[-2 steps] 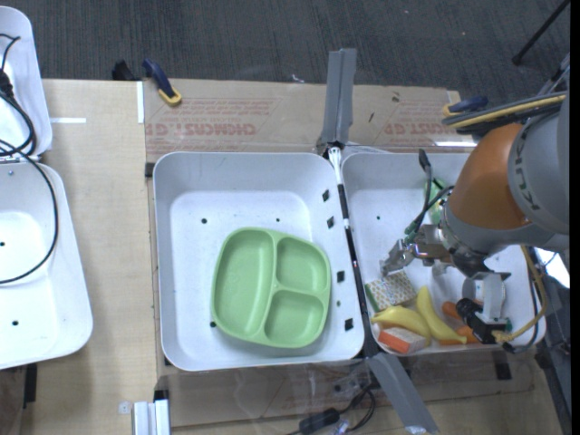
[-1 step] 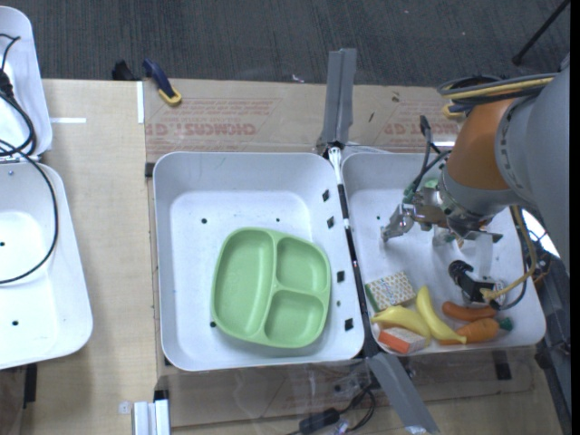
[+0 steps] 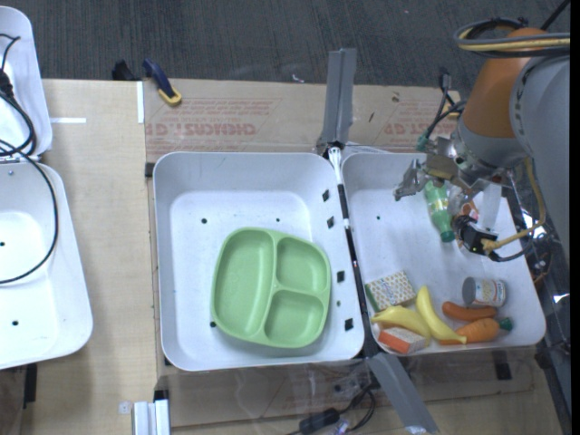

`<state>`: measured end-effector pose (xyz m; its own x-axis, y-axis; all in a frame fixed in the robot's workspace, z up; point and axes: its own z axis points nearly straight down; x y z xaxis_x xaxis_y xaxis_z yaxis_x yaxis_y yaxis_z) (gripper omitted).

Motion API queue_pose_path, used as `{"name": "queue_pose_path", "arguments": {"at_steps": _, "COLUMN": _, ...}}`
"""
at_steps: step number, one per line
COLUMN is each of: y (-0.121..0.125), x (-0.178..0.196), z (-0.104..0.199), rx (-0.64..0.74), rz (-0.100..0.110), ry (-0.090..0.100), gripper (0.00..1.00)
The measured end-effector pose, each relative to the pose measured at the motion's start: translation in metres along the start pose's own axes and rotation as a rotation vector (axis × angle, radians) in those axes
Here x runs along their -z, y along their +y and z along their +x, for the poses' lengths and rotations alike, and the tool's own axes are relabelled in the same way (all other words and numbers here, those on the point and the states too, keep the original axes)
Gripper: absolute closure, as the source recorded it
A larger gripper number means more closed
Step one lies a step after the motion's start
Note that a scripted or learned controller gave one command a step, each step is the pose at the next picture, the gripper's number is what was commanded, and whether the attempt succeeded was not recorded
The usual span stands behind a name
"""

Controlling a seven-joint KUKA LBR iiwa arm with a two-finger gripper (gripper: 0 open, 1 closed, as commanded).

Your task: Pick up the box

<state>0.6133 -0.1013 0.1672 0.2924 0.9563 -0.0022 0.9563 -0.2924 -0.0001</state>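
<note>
A small flat box [image 3: 391, 289] with a speckled yellow-and-white top lies in the right bin [image 3: 381, 211], near its left wall and towards the front. My gripper [image 3: 437, 185] hangs over the back of that bin, well behind and to the right of the box. A green bottle [image 3: 440, 211] lies directly under the gripper; whether it is gripped cannot be told. The box sits untouched, with a banana [image 3: 419, 313] against its front edge.
At the front of the right bin lie a carrot [image 3: 473, 321], a small can [image 3: 485, 291] and an orange-and-white packet [image 3: 403, 340]. The left bin [image 3: 181, 243] holds a green divided plate [image 3: 272, 287]. A grey divider post [image 3: 339, 98] stands between the bins at the back.
</note>
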Motion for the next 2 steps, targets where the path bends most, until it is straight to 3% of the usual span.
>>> {"name": "queue_pose_path", "arguments": {"at_steps": 1, "y": -0.072, "x": -0.077, "z": -0.020, "rx": -0.011, "rz": 0.005, "ry": 0.001, "gripper": 0.00}}
{"name": "queue_pose_path", "arguments": {"at_steps": 2, "y": -0.108, "x": -0.076, "z": -0.028, "rx": -0.164, "rz": 0.004, "ry": 0.001, "gripper": 0.00}}
